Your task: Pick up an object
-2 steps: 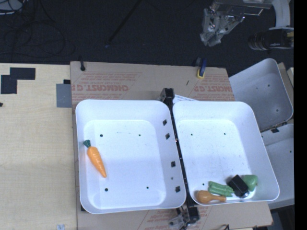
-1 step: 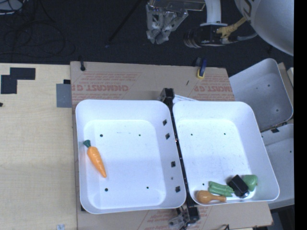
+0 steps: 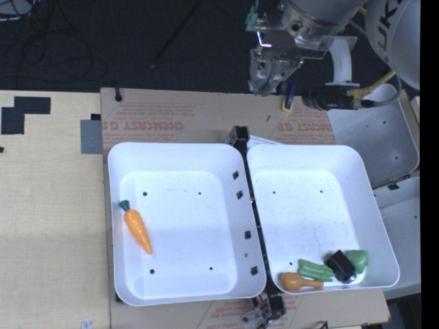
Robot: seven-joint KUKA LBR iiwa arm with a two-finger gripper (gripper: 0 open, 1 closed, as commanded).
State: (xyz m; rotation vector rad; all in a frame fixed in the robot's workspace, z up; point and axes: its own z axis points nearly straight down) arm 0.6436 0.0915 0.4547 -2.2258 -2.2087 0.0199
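An orange toy carrot [image 3: 138, 229] with a green top lies at the left side of the left bin [image 3: 175, 157]. In the front right corner of the right bin [image 3: 312, 157] sit a green bean pod [image 3: 315, 270], a black block [image 3: 340, 265], a green piece [image 3: 358, 258] and an orange pear-shaped toy [image 3: 300, 282], close together. My gripper [image 3: 269, 81] hangs high above the bench behind the bins, over the cardboard, far from every object. Nothing shows between its fingers.
Brown cardboard [image 3: 178, 118] lies under both bins. A black divider clamp [image 3: 239, 137] joins the bins at the middle. A grey metal plate [image 3: 377, 136] sits at the right. The pale wooden bench [image 3: 48, 218] stretches to the left.
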